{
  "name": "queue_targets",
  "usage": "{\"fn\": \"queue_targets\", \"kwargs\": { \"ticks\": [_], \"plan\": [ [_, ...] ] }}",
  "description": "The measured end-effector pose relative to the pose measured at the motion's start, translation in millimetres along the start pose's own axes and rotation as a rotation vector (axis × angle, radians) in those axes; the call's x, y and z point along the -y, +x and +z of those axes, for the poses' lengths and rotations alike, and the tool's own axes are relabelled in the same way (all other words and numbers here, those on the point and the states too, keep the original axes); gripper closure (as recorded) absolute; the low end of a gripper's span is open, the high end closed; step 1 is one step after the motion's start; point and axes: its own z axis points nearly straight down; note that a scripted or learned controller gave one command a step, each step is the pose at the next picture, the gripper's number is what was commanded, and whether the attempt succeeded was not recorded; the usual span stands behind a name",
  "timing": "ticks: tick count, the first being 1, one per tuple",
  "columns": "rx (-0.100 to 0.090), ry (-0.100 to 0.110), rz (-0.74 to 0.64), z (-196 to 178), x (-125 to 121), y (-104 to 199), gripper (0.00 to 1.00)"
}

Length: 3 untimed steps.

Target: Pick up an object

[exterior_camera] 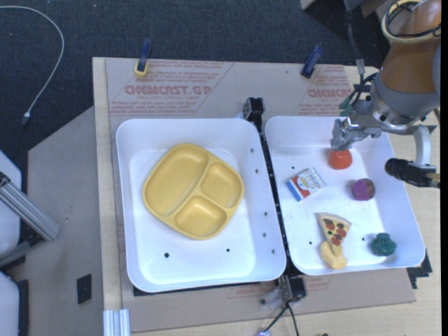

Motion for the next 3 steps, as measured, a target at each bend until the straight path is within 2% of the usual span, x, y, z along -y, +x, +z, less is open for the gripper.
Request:
{"fn": "queue_targets", "kwargs": {
  "ticks": [2,3],
  "plan": [
    [-0.003,0.006,-0.004,-14,12,103,1.0],
    [-0.002,0.008,-0.004,-1,13,160,1.0]
  ]
}}
